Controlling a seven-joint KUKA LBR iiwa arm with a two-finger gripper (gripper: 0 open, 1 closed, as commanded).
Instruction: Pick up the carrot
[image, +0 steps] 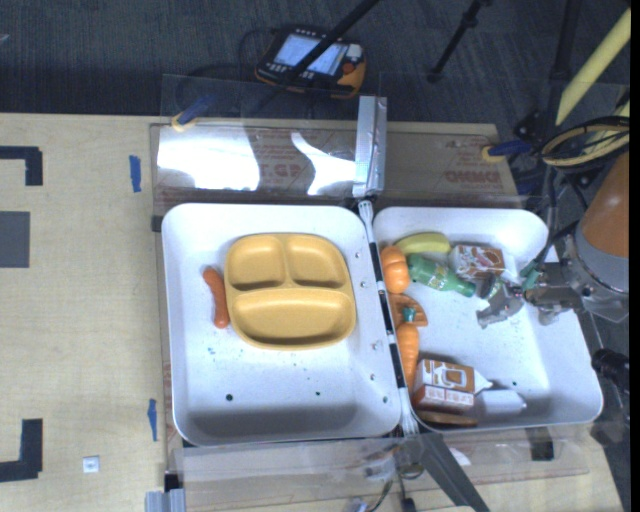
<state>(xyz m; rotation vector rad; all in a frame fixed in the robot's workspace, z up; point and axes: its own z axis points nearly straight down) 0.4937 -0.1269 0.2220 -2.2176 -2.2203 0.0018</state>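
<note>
The slim orange carrot lay in the right-hand shallow white plastic bin, hard against its left wall, between a round orange fruit above and a brown-and-white carton below. The metal two-finger gripper hung over the middle of that bin, well apart from the carrot and near a green bottle; it carried nothing, though whether its fingers were parted I could not tell. This looked like the approach step. Next it would need to travel left toward the wall and descend astride the carrot without striking the rim
</note>
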